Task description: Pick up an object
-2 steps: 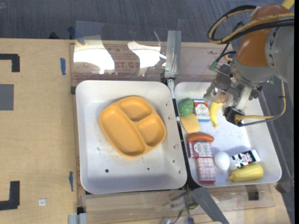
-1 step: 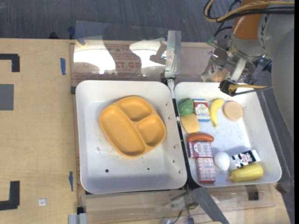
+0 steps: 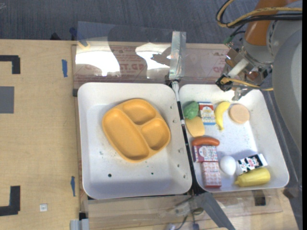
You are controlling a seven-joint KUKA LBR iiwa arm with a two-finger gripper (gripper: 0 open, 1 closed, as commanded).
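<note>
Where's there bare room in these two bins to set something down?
Left white bin: bare floor rings the yellow divided plate, widest along the near edge and left side. Right white bin: a bare strip runs down the right side, past the round tan disc; its left half is crowded with toy food.

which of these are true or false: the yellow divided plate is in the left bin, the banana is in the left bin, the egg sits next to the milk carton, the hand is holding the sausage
1. The yellow divided plate lies in the left bin. True.
2. The banana lies in the left bin. False: it is in the right bin, beside the round tan disc.
3. The white egg sits next to the black and white milk carton. True.
4. The hand is holding the sausage. False: the sausage lies in the right bin, apart from the hand, which is over that bin's far edge.
</note>
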